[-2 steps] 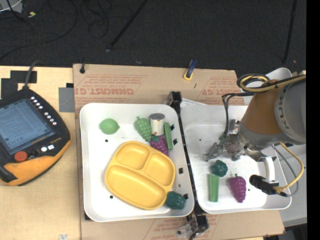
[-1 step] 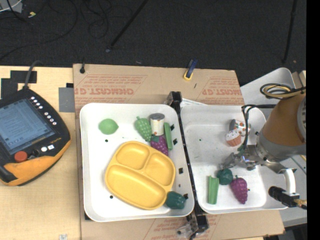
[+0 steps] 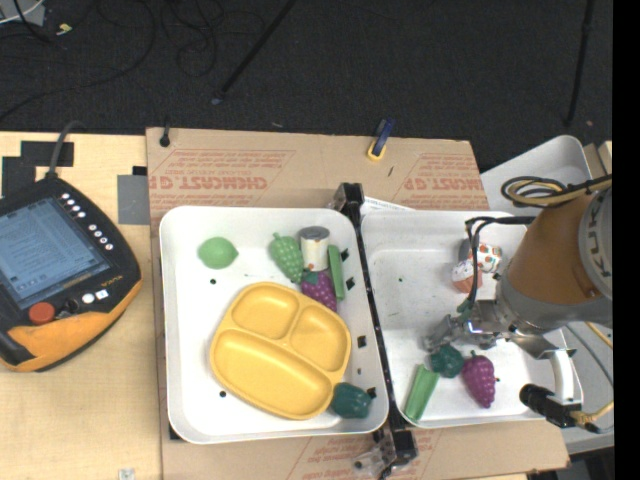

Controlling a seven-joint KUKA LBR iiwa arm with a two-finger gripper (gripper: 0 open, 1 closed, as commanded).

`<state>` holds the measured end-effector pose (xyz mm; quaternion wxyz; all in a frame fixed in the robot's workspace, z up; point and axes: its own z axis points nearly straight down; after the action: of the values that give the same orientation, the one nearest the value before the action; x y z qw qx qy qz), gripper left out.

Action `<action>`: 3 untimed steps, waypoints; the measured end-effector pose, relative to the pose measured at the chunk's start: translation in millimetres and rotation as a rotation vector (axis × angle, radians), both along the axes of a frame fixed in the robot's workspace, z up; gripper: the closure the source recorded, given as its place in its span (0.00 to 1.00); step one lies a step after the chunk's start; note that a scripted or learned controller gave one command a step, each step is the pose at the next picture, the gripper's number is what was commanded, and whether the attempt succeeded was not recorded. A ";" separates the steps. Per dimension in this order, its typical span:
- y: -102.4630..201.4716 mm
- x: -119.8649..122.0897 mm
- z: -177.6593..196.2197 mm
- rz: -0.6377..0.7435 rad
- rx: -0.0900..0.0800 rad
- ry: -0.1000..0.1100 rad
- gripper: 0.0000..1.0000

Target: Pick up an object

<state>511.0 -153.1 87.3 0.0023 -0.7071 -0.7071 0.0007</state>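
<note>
Right bin (image 3: 400, 268): gripper (image 3: 447, 336) low over a dark green object (image 3: 447, 361); whether clenched or released cannot be told (view too coarse). Purple grapes (image 3: 481, 379) just beside, green stick (image 3: 421, 392) near the front wall. Left bin (image 3: 185, 268): yellow divided plate (image 3: 280, 348), green ball (image 3: 217, 252), green grapes (image 3: 287, 256), silver-topped can (image 3: 313, 247).

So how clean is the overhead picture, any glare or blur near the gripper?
Camera view: even light, soft shadows. The white right bin is bright but not blown out. The gripper is blurred, its shape hard to read; the purple grapes beside it look soft too.
</note>
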 end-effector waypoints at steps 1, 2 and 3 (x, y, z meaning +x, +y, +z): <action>-3.7 0.5 10.8 -0.008 -0.002 -0.002 1.00; 111.4 7.6 219.9 0.011 0.001 -0.018 1.00; 132.0 -34.4 350.5 0.005 0.000 -0.017 1.00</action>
<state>476.6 -21.1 437.9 -0.0040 -0.7055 -0.7087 -0.0052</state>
